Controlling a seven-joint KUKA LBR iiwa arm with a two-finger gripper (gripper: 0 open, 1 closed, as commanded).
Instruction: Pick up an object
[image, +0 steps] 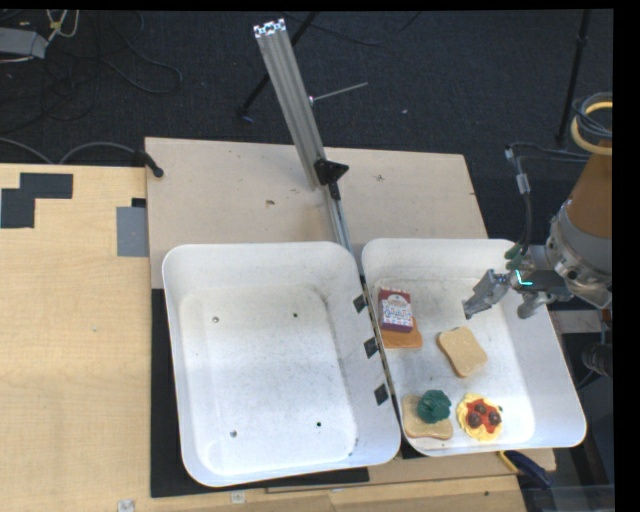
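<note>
Surface: pale board I'm working over
On it: left bin and right bin, side by side

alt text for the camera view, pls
The gripper hovers over the right bin, above a slice of bread. That bin also holds a red packet, a green toy on bread and a yellow and red toy. The left bin lies alongside.
</note>
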